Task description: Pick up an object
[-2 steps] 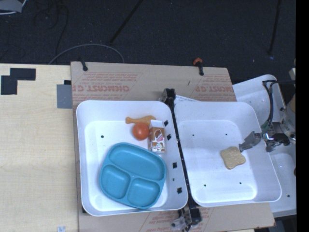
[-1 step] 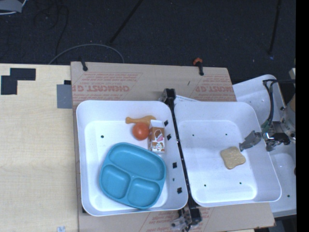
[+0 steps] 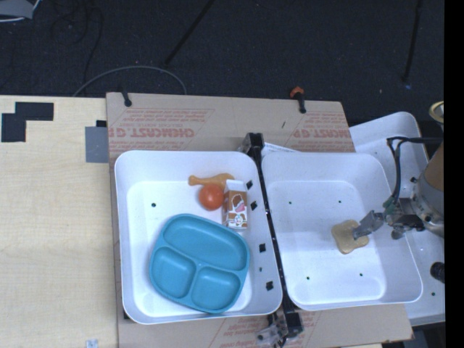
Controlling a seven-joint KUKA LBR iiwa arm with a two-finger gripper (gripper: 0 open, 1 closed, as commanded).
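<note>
Two bins: left holds blue tray, right tan piece; fingers' state unclear.

Two bins, one plate, one tomato, one carton.

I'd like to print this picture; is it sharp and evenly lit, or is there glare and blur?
Camera view: soft overall, small print on the carton unreadable; lighting even over the left bin and right bin, faint shadows, no harsh glare; floor behind very dark; gripper and tan object slightly blurred.
</note>
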